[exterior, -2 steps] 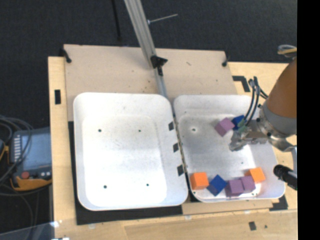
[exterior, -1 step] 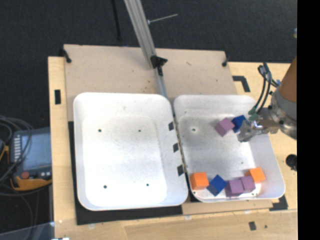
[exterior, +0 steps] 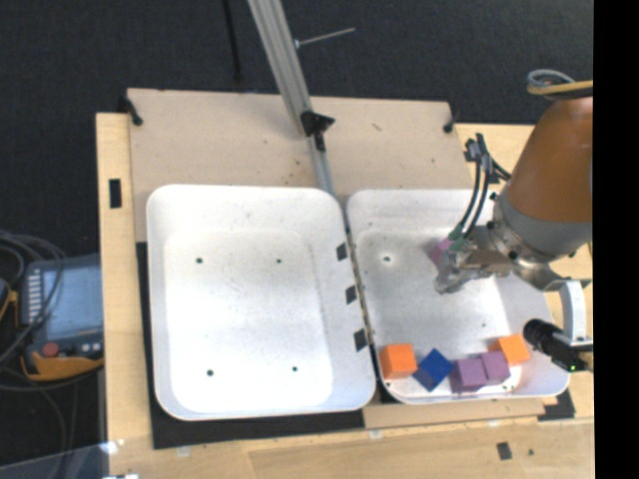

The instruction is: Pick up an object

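Pale wood forms the bench, topped at the back by a tan board, and dark carpet lies around it. A slanted metal strut rises from the board's middle toward the upper edge. On the floor at the left sit a small screen unit and loose black cables.

Two shallow white bins lie side by side on the bench. The left bin shows a few dark specks on its floor. The right bin holds its blocks gathered along the near rim: an orange block at the left, a blue block just beside it, two purple blocks touching each other next, and a second orange block just beyond them toward the right.

The arm — grey, with its wide orange band — reaches in from the right over the right bin. Its gripper hangs low over the middle of that bin, well apart from the row of blocks. A small purple piece shows at the gripper's upper left side; whether it sits between the fingers is not clear, and how far the claw is open cannot be told from this angle. Green and black cables run down the wrist.
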You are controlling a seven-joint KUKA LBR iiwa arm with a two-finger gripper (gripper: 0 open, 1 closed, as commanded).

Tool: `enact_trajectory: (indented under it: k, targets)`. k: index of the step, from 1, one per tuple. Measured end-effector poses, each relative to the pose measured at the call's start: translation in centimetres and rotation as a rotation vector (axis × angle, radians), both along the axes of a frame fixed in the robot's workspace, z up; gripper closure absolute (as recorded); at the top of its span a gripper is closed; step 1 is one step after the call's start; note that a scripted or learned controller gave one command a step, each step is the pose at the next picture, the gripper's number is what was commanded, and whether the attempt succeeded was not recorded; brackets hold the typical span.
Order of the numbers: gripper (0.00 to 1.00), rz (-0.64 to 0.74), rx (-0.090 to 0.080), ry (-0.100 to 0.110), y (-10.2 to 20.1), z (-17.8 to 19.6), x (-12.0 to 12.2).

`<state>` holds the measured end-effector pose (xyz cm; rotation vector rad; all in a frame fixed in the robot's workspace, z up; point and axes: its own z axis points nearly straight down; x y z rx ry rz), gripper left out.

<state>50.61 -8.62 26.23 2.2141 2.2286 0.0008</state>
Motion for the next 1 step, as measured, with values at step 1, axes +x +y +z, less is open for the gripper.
enact_trajectory:
  k: [1]
  targets:
    - [1.00,0.001,0.000,0.000,5.88,-0.72,0.47]
